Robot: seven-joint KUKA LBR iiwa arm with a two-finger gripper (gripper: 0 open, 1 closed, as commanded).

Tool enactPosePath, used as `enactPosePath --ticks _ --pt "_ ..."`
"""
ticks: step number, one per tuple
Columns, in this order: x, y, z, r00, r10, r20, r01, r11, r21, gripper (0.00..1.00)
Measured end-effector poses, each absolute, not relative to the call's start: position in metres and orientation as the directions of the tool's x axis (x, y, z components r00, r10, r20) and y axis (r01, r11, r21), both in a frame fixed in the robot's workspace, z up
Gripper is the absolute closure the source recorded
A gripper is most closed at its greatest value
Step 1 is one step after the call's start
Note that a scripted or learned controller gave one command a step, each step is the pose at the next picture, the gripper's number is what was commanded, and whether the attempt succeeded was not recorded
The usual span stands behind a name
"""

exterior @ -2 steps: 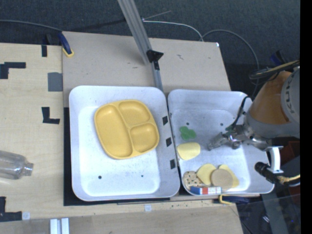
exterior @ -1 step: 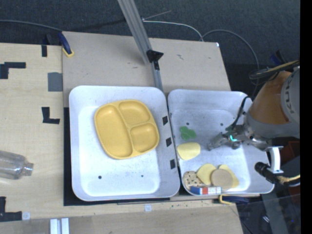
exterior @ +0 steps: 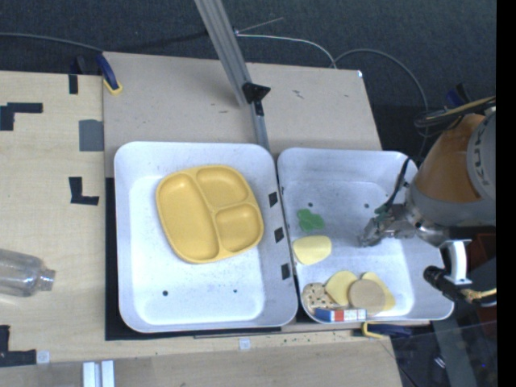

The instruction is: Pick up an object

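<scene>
Hovering gripper (exterior: 375, 230) in right bin (exterior: 347, 168) (finger state unclear); one yellow tray (exterior: 210, 212) in left bin (exterior: 137, 216).

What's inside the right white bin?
The right white bin holds a green piece, a pale yellow oval and overlapping round food toys. Whatever lies beneath the end effector is hidden.

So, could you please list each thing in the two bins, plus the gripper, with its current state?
yellow divided plate: flat in the left bin, right side up, compartments bare.
green piece: loose on the right bin floor.
pale yellow piece: lying free near the divider.
round pieces: clustered at the right bin's near edge.
gripper: low inside the right bin, holding nothing visible.
</scene>
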State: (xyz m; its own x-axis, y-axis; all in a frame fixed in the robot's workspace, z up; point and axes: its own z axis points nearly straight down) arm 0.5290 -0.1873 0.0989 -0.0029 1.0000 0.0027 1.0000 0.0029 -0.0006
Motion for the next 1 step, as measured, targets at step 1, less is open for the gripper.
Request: enactPosePath --ticks 1 --pt "0.5289 -0.1872 0.0984 -0.003 1.000 0.003 1.000 0.003 -0.001 0.00"
